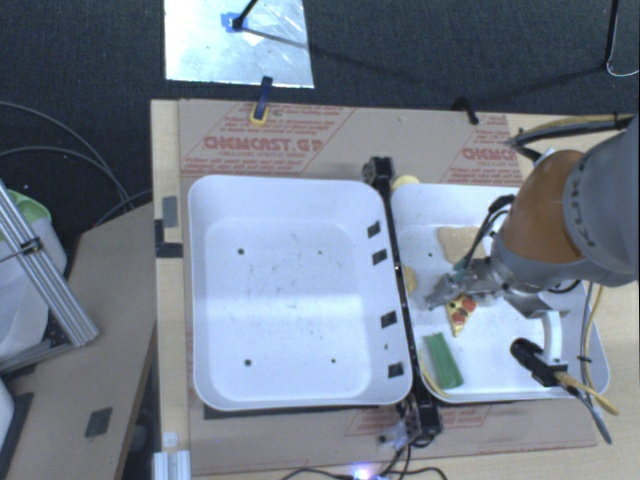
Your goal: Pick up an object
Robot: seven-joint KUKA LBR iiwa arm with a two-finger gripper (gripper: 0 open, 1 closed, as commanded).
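Bench (pixel 300 138) space goes to 2 shallow white bins side by side; the left bin (pixel 290 288) is the larger in view, and the right bin (pixel 500 193) carries most of the loose items. Next in size is the arm (pixel 590 218), extending in from the right with its orange band over the right bin's middle; the gripper (pixel 455 293) sits low near that bin's left wall, and whether it is wide or closed I cannot tell from this slant.

Of the items, a flat tan piece (pixel 455 240) lies toward the far side, just beyond the gripper; a green oblong block (pixel 442 358) lies near the front-left corner, apart from the rest; a small red-and-yellow object (pixel 460 315) lies right at the gripper's tip, touching it or just below, too small to name more closely; a pale yellow ball-like thing (pixel 405 182) sits at the far rim between the 2 bins.

The red-and-yellow object looks the likeliest target; I judge it light and probably stiff plastic, lumpy in outline, so it may twist or squirt out unless taken across its narrower middle. The green block would be the easier alternative: straight sides, light, best pinched across its short width. The tan piece looks thin and flat against the bin floor, so hard to get under.
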